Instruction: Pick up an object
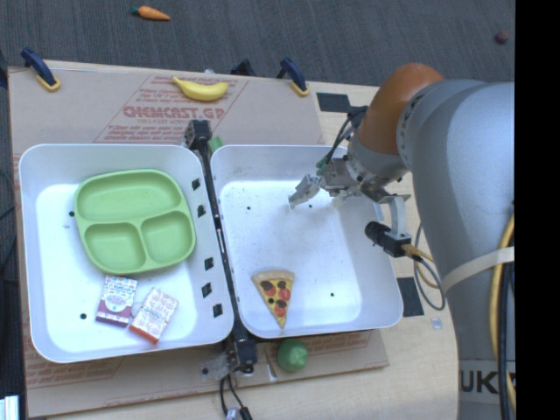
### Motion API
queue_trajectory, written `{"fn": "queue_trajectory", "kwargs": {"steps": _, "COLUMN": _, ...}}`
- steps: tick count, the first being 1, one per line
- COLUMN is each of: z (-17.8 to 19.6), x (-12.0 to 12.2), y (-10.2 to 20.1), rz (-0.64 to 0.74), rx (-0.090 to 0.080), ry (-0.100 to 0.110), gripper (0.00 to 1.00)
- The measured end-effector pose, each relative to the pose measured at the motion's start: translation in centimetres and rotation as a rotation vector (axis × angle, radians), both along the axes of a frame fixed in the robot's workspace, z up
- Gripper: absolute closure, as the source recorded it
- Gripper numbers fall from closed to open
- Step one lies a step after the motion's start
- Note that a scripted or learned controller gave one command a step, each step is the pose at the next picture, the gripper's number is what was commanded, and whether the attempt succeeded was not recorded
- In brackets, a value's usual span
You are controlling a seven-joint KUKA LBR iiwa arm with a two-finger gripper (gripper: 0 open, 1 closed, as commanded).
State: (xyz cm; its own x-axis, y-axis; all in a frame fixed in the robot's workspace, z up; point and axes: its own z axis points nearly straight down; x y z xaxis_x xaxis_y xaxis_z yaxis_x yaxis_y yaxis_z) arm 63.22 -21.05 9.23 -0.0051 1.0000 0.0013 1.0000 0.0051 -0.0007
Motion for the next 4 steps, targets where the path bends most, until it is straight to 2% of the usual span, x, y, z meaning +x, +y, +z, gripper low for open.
{"fn": "queue_trajectory", "kwargs": {"steps": 1, "z": 0.0, "x": 2.0, "y": 0.0, "rz": 0.000, "rx": 0.000, "ry": 0.000, "gripper": 0.00}}
{"fn": "queue_trajectory", "kwargs": {"steps": 2, "z": 1.1, "x": 2.1, "y": 0.1, "rz": 0.006, "rx": 0.001, "ry": 0.000, "gripper": 1.00}}
{"fn": "queue_trajectory", "kwargs": {"steps": 3, "z": 1.1, "x": 2.1, "y": 0.1, "rz": 0.008, "rx": 0.001, "ry": 0.001, "gripper": 0.00}}
{"fn": "queue_trajectory", "kwargs": {"steps": 4, "z": -0.1, "x": 2.4, "y": 7.1, "rz": 0.002, "rx": 0.000, "ry": 0.003, "gripper": 0.00}}
